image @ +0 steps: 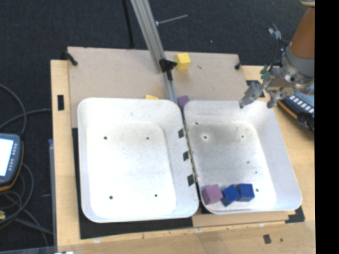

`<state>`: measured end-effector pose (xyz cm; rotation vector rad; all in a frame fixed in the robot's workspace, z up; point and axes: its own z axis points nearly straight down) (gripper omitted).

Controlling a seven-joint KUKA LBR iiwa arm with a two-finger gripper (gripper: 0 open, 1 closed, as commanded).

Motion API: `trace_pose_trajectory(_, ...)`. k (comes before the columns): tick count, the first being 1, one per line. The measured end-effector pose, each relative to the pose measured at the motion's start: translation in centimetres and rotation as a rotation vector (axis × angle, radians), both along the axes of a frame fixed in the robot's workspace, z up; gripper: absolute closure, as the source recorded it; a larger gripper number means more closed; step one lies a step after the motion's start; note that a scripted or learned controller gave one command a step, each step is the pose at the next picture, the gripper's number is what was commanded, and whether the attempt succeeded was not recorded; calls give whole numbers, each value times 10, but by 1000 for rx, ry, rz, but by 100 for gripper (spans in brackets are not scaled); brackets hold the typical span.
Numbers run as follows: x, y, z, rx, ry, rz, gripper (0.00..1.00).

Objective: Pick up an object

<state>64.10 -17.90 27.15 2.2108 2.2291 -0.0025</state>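
right bin (265,136): three cubes (229,193) touching along its near wall | left bin (90,142): beside it (edges meeting) | bench (106,70): under both

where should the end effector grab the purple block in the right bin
Judging by its pose, come straight down on the purple block and pinch its near and far faces. Its right side touches a blue block, and the bin wall crowds its left, so those sides look blocked. The end effector hovers over the bin's far right corner.

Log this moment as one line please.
gripper: open, above right bin far rim | holding: nothing | blocks: purple, two blue, near edge
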Motion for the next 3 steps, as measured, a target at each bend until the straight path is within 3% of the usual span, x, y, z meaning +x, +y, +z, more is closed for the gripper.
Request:
trace_pose_trajectory(1,-34,-19,-176,0,-2,-10,0)
trace_pose_trajectory(2,-38,7,-75,0,-9,-4,0)
trace_pose_trajectory(3,-101,-15,-175,2,-3,-12,0)
